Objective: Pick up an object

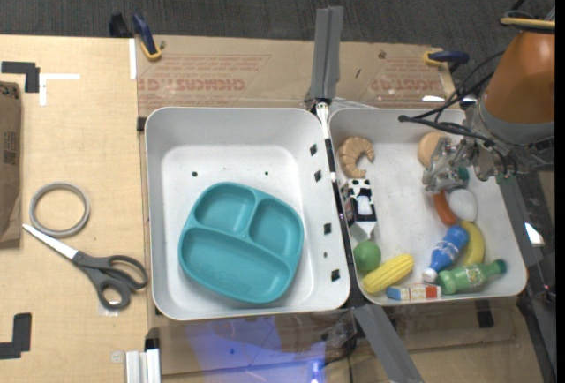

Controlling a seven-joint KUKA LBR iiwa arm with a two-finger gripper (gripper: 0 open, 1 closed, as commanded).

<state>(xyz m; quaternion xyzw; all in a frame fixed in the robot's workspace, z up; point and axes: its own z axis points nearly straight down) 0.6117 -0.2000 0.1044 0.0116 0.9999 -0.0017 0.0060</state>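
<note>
I see the gripper point(444, 169) low in the right bin point(402, 132), near its far right side. Whether it is parted or closed I cannot tell from this slant. An orange carrot point(443, 207) and a white piece point(464, 205) lie just below it, and a tan round thing point(431, 146) sits just beside it. The croissant point(357, 155) lies well apart to the left

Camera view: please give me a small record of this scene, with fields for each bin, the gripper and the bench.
left bin: teal plate
right bin: croissant, corn, green ball, banana, blue bottle, green bottle
gripper: low over the right bin's far right part, fingers unclear
bench: scissors, tape ring
</note>
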